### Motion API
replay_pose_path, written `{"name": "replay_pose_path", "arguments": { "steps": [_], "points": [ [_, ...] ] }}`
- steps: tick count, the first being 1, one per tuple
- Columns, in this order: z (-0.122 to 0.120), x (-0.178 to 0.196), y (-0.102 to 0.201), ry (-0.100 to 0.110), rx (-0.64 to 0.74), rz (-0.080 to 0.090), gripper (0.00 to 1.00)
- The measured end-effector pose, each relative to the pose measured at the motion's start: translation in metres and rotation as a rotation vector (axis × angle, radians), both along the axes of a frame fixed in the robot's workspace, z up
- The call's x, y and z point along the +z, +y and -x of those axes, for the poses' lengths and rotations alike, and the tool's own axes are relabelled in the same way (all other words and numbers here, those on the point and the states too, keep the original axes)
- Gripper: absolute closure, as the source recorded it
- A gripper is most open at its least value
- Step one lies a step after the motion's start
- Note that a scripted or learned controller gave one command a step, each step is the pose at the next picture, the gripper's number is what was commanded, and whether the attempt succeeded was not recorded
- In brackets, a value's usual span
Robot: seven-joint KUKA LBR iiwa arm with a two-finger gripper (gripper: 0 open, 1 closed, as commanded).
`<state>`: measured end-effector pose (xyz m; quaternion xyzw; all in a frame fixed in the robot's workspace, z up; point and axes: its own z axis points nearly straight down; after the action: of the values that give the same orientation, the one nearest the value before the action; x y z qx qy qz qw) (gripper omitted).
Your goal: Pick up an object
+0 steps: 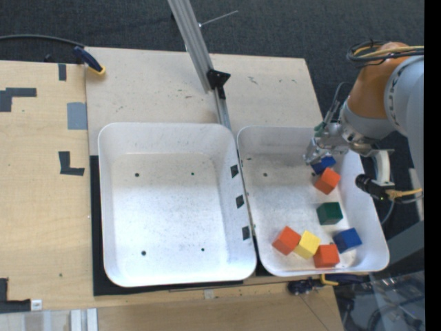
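Gripper above blue block, beside orange block; labels unreadable.

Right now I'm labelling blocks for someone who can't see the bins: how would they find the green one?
Go to the right bin, the one the arm reaches into. Along its right side, below the gripper, sits the green block, between an orange block above and a blue block below. It is the only green, and the darkest.
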<state>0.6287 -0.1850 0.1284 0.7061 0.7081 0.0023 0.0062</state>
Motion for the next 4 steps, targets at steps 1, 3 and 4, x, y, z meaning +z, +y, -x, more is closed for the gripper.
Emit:
{"name": "replay_pose_path", "arguments": {
  "steps": [1,3,4],
  "points": [
    [0.001,0.064,0.000,0.007,-0.002,-0.004,1.00],
    [0.021,0.108,0.042,0.014,0.001,-0.006,1.00],
    [0.041,0.114,0.088,0.014,0.003,-0.007,1.00]
  ]
}}
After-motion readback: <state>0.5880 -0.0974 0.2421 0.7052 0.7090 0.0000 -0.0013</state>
